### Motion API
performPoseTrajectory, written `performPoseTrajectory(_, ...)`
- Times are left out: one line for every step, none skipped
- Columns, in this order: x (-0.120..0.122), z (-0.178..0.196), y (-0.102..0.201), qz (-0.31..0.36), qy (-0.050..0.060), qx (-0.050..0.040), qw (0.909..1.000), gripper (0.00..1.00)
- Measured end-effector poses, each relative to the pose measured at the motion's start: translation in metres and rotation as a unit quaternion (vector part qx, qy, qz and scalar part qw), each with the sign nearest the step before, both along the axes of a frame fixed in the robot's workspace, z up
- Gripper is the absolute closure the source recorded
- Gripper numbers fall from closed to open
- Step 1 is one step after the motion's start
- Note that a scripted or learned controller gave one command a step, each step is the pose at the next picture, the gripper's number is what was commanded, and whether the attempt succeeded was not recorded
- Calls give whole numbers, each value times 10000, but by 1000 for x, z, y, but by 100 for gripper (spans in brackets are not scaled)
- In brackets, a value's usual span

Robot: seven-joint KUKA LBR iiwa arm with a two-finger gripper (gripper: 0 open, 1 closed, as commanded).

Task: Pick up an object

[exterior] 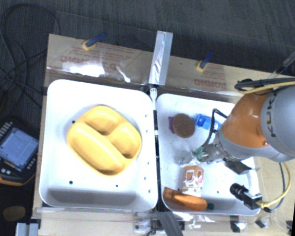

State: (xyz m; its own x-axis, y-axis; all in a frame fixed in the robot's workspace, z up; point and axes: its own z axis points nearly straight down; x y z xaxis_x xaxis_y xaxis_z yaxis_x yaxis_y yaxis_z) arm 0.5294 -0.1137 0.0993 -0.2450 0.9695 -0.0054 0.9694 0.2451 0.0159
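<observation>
Honestly, can't tell my pincer's [203,152] state from here, but that little carton [192,179] lying just below it in the right bin [160,143] looks light and crushable, so I'd pinch its long sides gently.

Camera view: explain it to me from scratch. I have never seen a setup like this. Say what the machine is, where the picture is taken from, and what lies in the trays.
The picture comes from one fixed camera above a bench, looking down at a slant. The grey machine with the orange band is a robot arm, reaching in from the right. Its job is to pick up an object. Its pincer is low inside the right white bin; whether it grips anything cannot be seen. That bin also holds a brown round object, a blue item, a small printed carton and an orange carrot-like toy. The left white bin holds a big yellow lumpy object. Screened handheld devices lie further left.
</observation>
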Motion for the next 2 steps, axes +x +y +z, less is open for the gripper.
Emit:
performPoseTrajectory(27,98,59,-377,92,4,9992,100)
performPoseTrajectory(33,190,67,1080,87,-21,9941,100)
